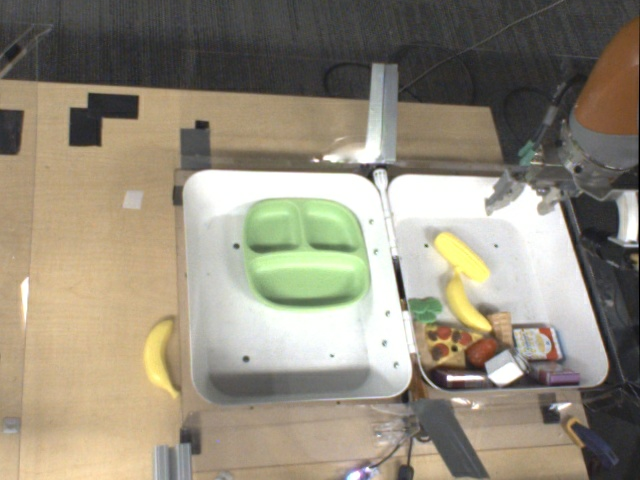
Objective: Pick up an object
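Note:
My gripper (523, 199) hangs over the far edge of the right bin (545, 258), its two fingers spread apart with nothing between them, so it is open. Below it in the bin lie a yellow corn-like piece (462, 255) and a banana (466, 307). Along the bin's near side are a green toy (425, 309), a pizza slice (445, 342), a red piece (482, 351), a small printed box (537, 343), a white block (505, 370) and a purple marker (556, 376). All of them sit well apart from the gripper.
The left bin (215, 298) holds a green divided plate (305, 251). A second banana (160, 356) lies on the wooden bench left of that bin. A metal post (384, 113) stands behind the seam between the bins.

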